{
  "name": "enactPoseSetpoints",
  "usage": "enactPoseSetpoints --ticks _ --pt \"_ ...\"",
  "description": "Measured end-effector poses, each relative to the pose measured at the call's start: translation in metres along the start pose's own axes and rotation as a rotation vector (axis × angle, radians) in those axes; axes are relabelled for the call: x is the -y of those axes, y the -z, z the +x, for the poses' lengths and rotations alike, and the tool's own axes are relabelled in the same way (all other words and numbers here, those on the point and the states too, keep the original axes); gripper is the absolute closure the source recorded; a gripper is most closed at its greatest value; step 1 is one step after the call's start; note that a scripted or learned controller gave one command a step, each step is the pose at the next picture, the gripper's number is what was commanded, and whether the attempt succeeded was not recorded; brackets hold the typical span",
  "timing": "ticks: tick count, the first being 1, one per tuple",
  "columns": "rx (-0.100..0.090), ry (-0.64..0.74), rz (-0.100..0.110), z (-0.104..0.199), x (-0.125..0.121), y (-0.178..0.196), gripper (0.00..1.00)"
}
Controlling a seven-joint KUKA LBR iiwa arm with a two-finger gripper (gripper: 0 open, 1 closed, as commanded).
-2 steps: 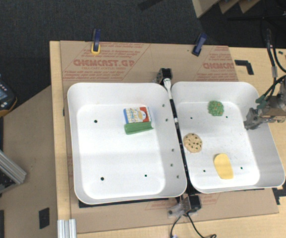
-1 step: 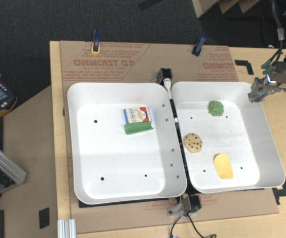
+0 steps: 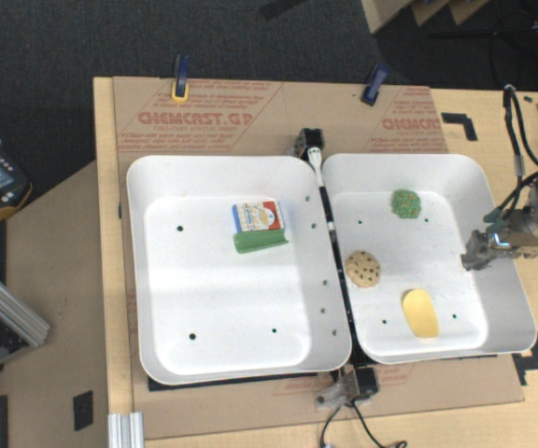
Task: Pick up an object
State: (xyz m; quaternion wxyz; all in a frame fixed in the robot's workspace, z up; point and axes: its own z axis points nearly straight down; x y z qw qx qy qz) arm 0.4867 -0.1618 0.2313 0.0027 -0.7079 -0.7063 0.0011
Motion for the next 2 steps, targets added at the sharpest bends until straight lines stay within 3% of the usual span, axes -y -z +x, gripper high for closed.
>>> enactPoseSetpoints --ticks 1,2 --pt "0.006 0.011 -0.026 0.045 -0.051 0.144 1.0" --pt "0.003 -0.006 -0.002 -0.043 -0.013 0.105 1.0"
